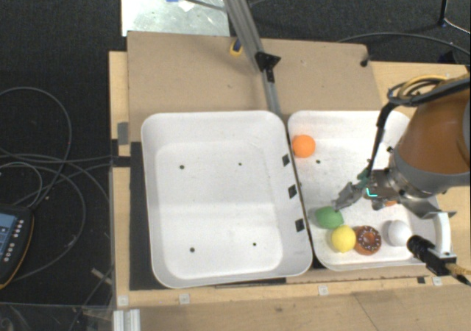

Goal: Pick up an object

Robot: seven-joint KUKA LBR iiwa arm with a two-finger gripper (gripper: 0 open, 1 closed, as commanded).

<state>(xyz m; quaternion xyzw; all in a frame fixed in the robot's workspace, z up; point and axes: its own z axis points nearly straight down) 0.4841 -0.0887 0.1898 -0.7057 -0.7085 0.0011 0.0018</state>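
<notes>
In the right bin lie an orange ball at the back left, and along the front a green object, a yellow ball, a brown donut and a white ball. My gripper hangs over the middle of that bin, pointing left, just above and to the right of the green object. Nothing shows between its fingers. The arm's orange band covers the bin's right side.
The left bin stands beside the right one, with black clips along their shared wall. A grey pole slants in from the top. Cables lie on the dark floor at left.
</notes>
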